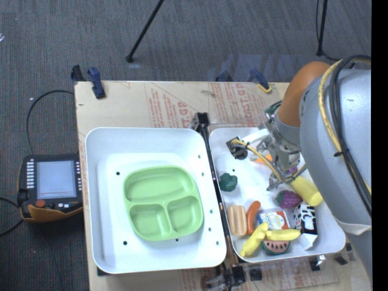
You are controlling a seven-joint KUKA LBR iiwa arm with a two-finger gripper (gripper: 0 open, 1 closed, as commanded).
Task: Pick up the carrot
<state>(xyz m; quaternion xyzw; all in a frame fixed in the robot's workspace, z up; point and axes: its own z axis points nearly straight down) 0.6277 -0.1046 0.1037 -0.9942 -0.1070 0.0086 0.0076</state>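
your teach pendant [50, 187] lies off the bench, well left of the gripper. the green divided plate [162, 202] sits in the left bin [97, 162], left and below. in the right bin [327, 235], the broccoli piece [228, 181] lies left of the gripper; the hot dog [237, 219] and the carrot [253, 216] lie side by side below-left, apart from it. the gripper [280, 173] hangs above the purple grapes [288, 198]; you cannot tell its finger state from here.
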